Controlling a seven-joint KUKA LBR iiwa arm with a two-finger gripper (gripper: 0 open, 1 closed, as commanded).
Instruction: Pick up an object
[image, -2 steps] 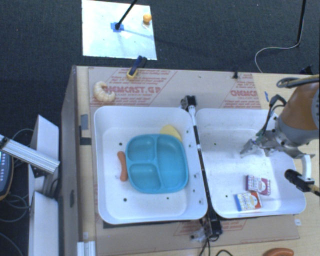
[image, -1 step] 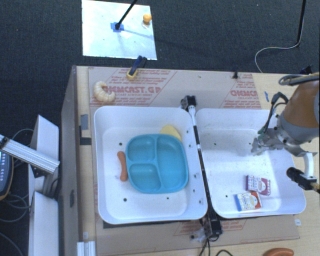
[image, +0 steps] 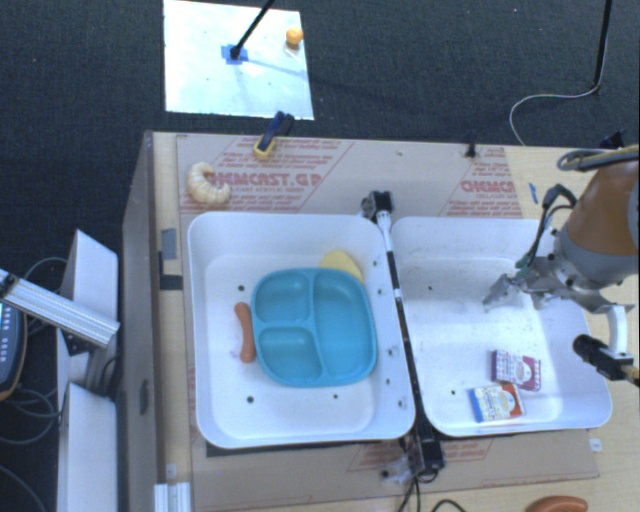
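Note:
The right bin (image: 450, 250) holds two small flat packets near its front right corner: a red and white one (image: 516, 368) and a blue, red and white one (image: 496, 402). My gripper (image: 520, 285) hangs over the right side of this bin, behind the packets and apart from them, with nothing seen in it. The left bin (image: 215, 260) holds a blue divided plate (image: 313, 327), an orange sausage (image: 245, 332) lying left of the plate, and a yellow piece (image: 343, 264) tucked behind the plate's far edge.
A black bar (image: 392, 280) runs between the two bins. On the cardboard behind the left bin lie a cream ridged toy (image: 208, 183) and a yellow and blue clamp (image: 270, 135). The grey arm (image: 600, 230) covers the right bin's far right edge.

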